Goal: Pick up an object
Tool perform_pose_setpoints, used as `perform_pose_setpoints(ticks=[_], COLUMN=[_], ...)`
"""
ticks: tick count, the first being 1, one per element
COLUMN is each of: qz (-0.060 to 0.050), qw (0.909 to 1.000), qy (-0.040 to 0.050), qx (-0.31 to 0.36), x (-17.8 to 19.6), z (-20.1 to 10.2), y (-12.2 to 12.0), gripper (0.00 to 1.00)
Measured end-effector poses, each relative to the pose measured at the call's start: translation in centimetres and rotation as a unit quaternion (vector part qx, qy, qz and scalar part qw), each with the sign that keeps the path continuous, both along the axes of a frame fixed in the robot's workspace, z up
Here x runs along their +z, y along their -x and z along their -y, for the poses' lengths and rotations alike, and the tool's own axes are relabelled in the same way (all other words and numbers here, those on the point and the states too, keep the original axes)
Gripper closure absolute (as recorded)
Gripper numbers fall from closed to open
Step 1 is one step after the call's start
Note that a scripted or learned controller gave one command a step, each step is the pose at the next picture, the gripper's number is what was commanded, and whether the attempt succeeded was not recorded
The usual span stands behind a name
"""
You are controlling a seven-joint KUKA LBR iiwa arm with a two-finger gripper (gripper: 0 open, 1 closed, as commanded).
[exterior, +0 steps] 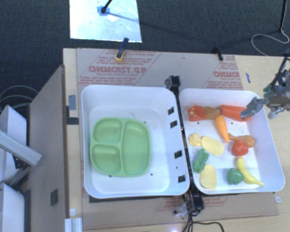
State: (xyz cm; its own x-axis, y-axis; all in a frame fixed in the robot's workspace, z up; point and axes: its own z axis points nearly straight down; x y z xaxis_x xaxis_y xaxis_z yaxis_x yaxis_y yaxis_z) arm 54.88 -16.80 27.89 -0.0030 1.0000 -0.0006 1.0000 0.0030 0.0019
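The near corner of the right bin (275,178) carries a yellow banana (247,173) lying just beside a green pepper (234,176), with a pale yellow oval piece (208,176) to their left. A little farther in sit a green pod-like vegetable (200,160), another pale yellow slice (212,145), a small yellow lumpy piece (195,139) and a red tomato (240,148). An orange carrot (222,127) lies lengthwise through the middle of the pile, and at the far side a red pepper (197,112) and a long red-orange piece (232,112) line the far wall.

And there is the gripper (253,107), reaching in from the right, a grey finger hanging over the far right corner of that bin, right at the end of the long red-orange piece. Nothing is visibly held; whether the jaws are spread or closed cannot be told from this angle.

By the look of it, this is the approach step, with no grasp made. The next move calls for a descent onto one single item, and the crowding at the far wall makes that tricky.

The left bin (111,93) holds a green divided plate (120,147). Both bins rest on a cardboard sheet (149,64) over the wooden bench (48,129). Beyond, dark carpet (29,23) with a pale square panel (105,13) lying on it.
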Motion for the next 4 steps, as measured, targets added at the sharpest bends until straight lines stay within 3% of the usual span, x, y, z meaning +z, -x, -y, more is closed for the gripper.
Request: perform_pose_setpoints(ticks=[1,2,3,4], qz=[-0.004,-0.007,0.001,0.000], qw=[1.0000,1.0000,1.0000,1.0000], qy=[-0.0021,-0.0027,-0.0001,-0.0012], qx=[0.002,0.002,0.002,0.004], x=[-9.5,-20.0,-18.3,-19.4], z=[-3.8,0.0,0.1,-7.8], y=[1.4,-8.4,-8.6,-12.1], gripper=[0.00,0.00,1.00,1.00])
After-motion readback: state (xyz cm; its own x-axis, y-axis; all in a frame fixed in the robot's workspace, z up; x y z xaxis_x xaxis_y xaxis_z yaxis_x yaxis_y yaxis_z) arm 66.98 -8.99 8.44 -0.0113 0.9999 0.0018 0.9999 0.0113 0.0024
